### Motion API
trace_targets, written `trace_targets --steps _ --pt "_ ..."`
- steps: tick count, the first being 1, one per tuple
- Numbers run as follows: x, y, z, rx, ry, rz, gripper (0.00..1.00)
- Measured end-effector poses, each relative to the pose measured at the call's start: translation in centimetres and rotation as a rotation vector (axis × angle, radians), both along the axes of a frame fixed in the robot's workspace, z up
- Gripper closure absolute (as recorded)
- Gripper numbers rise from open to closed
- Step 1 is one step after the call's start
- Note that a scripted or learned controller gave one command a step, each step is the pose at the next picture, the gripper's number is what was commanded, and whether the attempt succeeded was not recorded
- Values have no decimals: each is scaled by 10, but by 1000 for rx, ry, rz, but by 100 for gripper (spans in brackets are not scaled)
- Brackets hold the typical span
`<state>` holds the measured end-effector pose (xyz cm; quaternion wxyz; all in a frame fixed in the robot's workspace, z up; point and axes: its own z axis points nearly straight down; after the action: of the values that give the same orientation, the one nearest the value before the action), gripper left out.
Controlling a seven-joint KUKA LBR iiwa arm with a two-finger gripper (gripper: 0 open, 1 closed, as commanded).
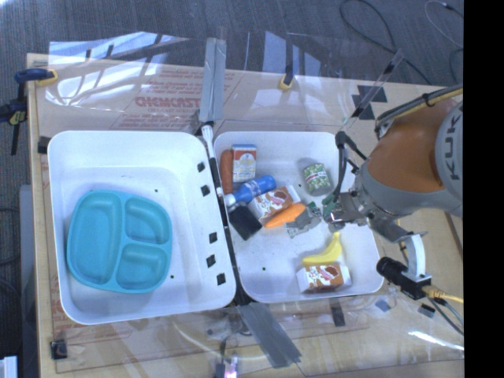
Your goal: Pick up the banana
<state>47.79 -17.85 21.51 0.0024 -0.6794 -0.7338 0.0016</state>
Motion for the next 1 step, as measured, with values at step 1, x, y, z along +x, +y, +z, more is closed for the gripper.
trace_targets --steps 1 --pt "-1 -22 -15 2 2 53 0"
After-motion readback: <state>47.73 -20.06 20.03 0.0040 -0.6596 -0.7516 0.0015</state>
